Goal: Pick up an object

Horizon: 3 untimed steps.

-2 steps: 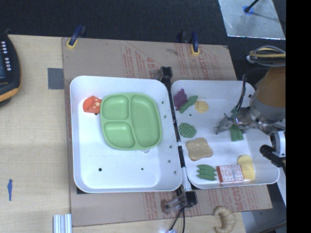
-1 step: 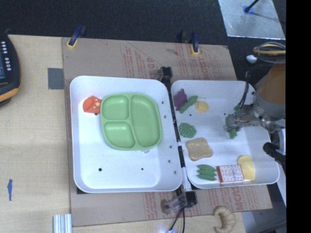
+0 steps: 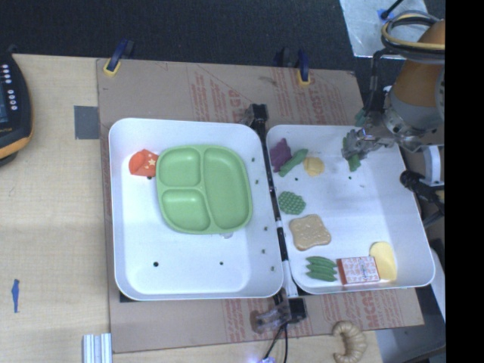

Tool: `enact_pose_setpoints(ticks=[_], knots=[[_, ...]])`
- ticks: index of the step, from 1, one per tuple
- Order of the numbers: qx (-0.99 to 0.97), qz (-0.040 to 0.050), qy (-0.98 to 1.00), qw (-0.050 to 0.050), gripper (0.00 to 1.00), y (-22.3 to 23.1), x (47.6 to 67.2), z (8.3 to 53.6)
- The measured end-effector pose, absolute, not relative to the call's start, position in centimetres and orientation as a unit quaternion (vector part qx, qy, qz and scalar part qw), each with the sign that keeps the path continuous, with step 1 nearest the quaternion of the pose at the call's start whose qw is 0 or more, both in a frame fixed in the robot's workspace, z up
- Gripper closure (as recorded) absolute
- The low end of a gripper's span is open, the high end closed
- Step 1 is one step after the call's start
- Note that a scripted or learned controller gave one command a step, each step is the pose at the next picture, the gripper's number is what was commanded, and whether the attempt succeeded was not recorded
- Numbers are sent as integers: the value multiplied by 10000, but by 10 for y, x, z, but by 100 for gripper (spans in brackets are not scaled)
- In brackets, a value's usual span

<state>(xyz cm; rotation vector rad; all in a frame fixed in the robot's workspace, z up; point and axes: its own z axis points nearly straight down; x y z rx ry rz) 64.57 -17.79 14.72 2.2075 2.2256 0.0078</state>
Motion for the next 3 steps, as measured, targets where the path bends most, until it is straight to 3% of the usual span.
enact_pose_setpoints(ticks=[1, 2, 3], knots=[[7069, 0, 7073, 11, 100, -198, 598, 218], [7026, -8, 7116, -26, 100, -100, 590, 232], [7027, -21, 7114, -33, 100, -19, 570, 229]])
